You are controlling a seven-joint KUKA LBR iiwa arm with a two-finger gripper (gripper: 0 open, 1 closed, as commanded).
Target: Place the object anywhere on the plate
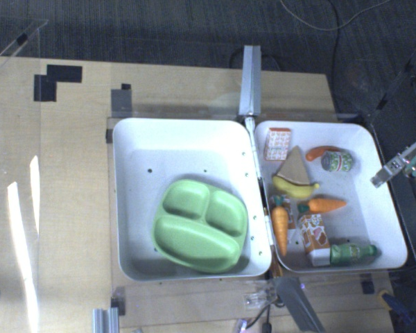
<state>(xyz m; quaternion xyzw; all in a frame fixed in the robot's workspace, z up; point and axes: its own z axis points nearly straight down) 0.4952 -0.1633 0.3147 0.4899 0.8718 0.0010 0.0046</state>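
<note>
Near edge, right bin (pixel 378 214): a green bottle (pixel 351 252) lies on its side against the near wall, its pale cap end pointing toward the left bin (pixel 135 161). Just behind it an orange-and-white carton (pixel 313 230) lies flat. A carrot (pixel 280 229) lies lengthwise along the wall that the two bins share.

Near half, left bin: the green plate (pixel 202 225), with three compartments, rests on the bin floor toward the near right corner, well apart from every item in the right bin.

Middle, right bin: a second carrot (pixel 326 205) lies crosswise, tip toward the right. A banana (pixel 295 188) lies just behind it, and a brown wedge (pixel 296 166) touches or overlaps the banana's far side.

Far half, right bin: a round green item (pixel 338 161) sits beside a small orange-red sausage shape (pixel 319 152). A red-and-white packet (pixel 278 143) lies in the far left corner.

All the loose items lie in the right bin; which of them is the task's object cannot be told.

Right of the right bin, a small grey metal part (pixel 396 164) juts in, too little seen to identify.

Far side: a metal post (pixel 250 82) stands on the counter (pixel 69 186) at the junction of the bins. Beyond it, a cable (pixel 333 25) loops on the dark floor (pixel 125 12).
</note>
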